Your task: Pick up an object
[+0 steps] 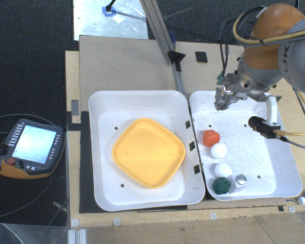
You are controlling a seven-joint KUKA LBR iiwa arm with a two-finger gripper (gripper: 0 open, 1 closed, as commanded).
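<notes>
The right bin [282,161] holds a row of small things along its left side: a red-orange ball [210,138], a white ball [218,150], a second white ball [223,169] and a dark green ball [222,185]. A small silver cap [240,179] lies beside the green ball. My gripper [223,99] hangs over the bin's far left corner, well behind the red-orange ball and apart from it. I see nothing in it.
A yellow square plate [149,152] lies in the left bin [99,136]. A black fitting [259,124] with a yellow cable reaches over the right bin's far side. A teach pendant [29,147] sits on the floor at left.
</notes>
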